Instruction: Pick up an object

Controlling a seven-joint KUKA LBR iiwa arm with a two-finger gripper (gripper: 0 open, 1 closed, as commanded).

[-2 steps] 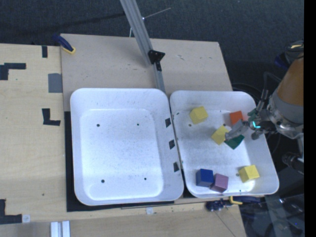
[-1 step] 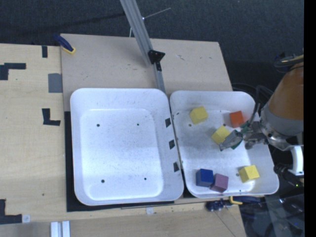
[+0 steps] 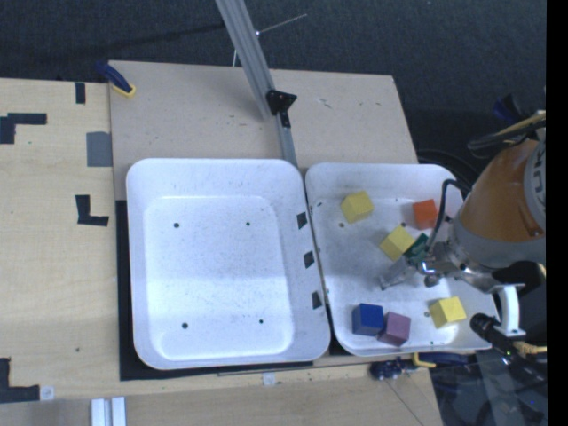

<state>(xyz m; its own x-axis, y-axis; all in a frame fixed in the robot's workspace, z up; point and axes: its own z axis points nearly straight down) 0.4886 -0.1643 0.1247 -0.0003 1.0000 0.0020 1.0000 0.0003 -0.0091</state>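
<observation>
The right bin point(image 3: 330, 238) holds several blocks: a yellow one point(image 3: 358, 207) at the back, an orange one point(image 3: 425, 212) at the back right, a second yellow one point(image 3: 398, 241) in the middle, a third yellow one point(image 3: 447, 311) near the front right, and a blue one point(image 3: 367, 319) touching a purple one point(image 3: 396, 327) at the front. My gripper point(image 3: 415, 264) is low in this bin, just right of the middle yellow block. A small green piece point(image 3: 419, 244) lies right against it. The wrist hides what sits under the gripper.
The left bin point(image 3: 213, 264) sits beside the right one, their rims meeting. A slanted metal pole point(image 3: 253, 51) crosses the back of the bench. The grey and orange arm point(image 3: 501, 207) covers the right bin's right edge.
</observation>
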